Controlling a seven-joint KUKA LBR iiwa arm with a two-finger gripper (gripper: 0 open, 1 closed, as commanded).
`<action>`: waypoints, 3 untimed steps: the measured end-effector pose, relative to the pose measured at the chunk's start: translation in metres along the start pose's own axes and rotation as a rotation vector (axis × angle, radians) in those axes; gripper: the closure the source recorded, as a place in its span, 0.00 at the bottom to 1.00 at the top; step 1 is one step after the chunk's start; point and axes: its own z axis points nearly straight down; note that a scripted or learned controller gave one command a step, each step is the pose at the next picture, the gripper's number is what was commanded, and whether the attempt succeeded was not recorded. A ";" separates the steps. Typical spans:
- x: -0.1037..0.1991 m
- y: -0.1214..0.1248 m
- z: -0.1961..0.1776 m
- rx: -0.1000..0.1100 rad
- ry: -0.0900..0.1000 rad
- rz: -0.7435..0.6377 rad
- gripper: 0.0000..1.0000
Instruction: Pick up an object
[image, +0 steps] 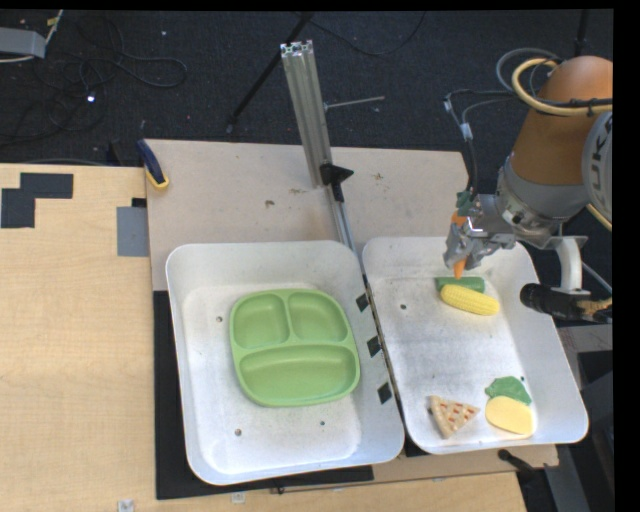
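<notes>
My gripper (464, 252) hangs over the far end of the right bin (440, 350), shut on a small orange piece (459, 266) that sticks out below its fingers. Just beneath and to the right lies a yellow corn cob (470, 298) with a green end, close to the orange piece. A pizza slice toy (452, 415) and a yellow fruit with green leaves (510, 410) lie at the bin's near right corner.
A green divided plate (294, 346) sits in the middle of the left bin (200, 400). A metal post (310, 110) rises behind the two bins. The bins' shared rim carries black clips (372, 345).
</notes>
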 end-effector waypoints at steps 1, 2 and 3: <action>0.054 -0.020 0.008 0.008 0.003 -0.004 1.00; 0.100 -0.047 0.002 0.008 0.003 -0.004 1.00; 0.136 -0.081 0.015 0.010 0.002 -0.003 1.00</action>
